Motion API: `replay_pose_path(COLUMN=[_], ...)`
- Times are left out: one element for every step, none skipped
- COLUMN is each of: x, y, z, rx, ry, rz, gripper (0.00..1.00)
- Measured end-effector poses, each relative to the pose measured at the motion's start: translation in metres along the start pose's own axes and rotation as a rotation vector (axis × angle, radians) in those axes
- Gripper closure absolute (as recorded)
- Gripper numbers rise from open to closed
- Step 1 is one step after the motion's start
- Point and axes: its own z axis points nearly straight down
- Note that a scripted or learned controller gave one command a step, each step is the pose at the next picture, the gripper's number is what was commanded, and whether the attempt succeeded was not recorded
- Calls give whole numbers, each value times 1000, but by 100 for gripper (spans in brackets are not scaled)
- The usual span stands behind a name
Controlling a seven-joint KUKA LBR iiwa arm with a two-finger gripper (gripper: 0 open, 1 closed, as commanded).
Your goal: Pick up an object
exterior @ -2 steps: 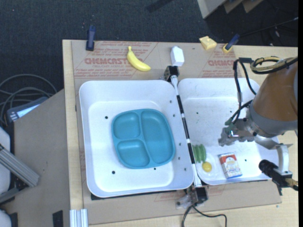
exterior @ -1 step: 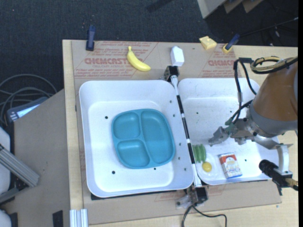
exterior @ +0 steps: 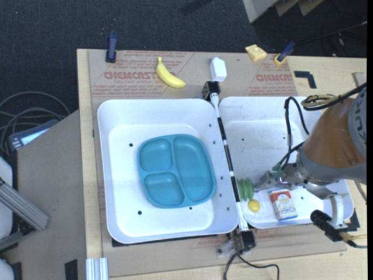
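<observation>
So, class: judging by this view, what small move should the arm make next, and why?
Probably lower the claw a little toward the small red-and-white box. The box lies in the right bin just below the wrist, beside a yellow ball, and nothing is seen gripped yet.

two white bins [exterior: 116,156], one blue tray [exterior: 175,171], one banana [exterior: 168,74], one small box [exterior: 282,205], one yellow ball [exterior: 254,205]

Smooth white plastic bins [exterior: 116,174], matt teal plastic divided tray [exterior: 175,171], glossy yellow plastic banana [exterior: 168,74], printed brown cardboard over the desk [exterior: 131,74], dark rough carpet floor [exterior: 46,16], glossy orange arm band [exterior: 332,139].
</observation>
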Motion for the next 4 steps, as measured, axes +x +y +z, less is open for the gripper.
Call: replay_pose_path(x=[-28, -2, -42, 6], y=[99, -1, 48, -1], z=[-126, -11, -57, -46], rx=[1, 5, 2, 4], ry=[2, 3, 2, 4], rz=[-3, -1, -2, -3], gripper=[0, 0, 0, 0])
